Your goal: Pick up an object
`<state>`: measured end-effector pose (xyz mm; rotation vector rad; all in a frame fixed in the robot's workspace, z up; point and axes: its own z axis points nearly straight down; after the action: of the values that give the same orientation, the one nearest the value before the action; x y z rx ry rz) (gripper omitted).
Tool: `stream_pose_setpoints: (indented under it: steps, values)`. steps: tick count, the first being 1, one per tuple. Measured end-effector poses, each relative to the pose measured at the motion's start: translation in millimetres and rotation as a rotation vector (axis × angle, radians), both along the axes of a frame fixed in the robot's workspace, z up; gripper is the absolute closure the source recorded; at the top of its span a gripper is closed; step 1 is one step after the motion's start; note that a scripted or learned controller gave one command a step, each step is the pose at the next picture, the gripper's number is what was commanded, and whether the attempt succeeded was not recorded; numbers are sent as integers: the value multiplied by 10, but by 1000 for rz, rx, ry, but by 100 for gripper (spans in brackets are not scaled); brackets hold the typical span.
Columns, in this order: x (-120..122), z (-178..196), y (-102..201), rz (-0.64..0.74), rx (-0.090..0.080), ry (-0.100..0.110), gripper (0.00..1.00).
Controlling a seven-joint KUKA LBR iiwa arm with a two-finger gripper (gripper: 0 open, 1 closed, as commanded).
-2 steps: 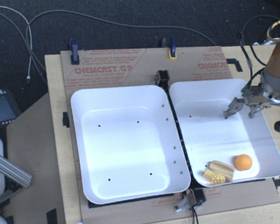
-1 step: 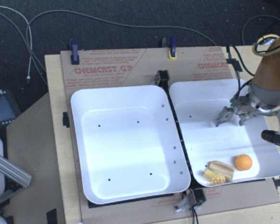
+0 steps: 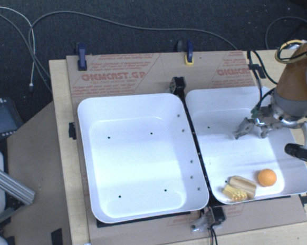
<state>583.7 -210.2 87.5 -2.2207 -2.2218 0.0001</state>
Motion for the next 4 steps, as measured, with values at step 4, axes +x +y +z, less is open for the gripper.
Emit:
stream_pose_setpoints:
  steps: [4]
  values:
    - [111, 1549, 89, 0, -1, -4, 100]
